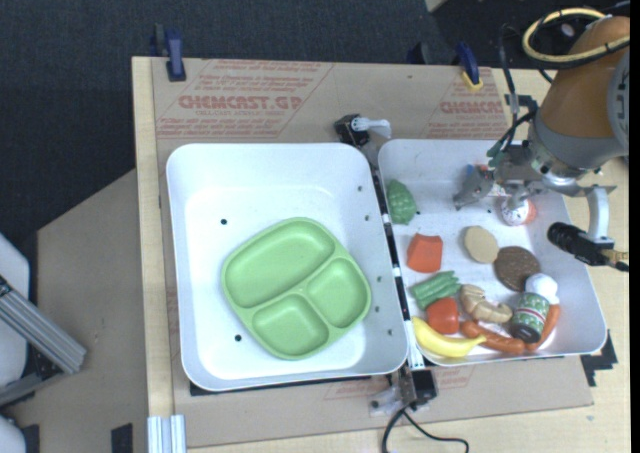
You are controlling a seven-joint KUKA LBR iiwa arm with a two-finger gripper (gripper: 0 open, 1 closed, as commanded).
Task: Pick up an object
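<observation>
Bins sit side by side on the bench [250, 96], which is covered with brown printed board. The left bin [200, 181] holds a green divided plate [295, 286] with three compartments, lying in the lower middle of the frame. The right bin [575, 316] holds a scatter of toy foods: a green leafy piece [401, 203] against its left wall, a red-orange pepper [424, 252] just below that, a tan oval piece [481, 244] and a brown round cookie [516, 267] toward the middle, then a crowded cluster along the lower edge with green pods [436, 287], a red tomato [443, 316], a yellow banana [445, 341], a carrot [505, 345] and a small dark bottle [528, 316].

At the upper right of the frame the arm [585, 91] reaches in, its orange band above the grey wrist. The gripper [505, 191] hangs low in the upper part of the right bin, above the tan oval piece. Whether its fingers are apart or together cannot be told. Nothing can be made out between them.
</observation>
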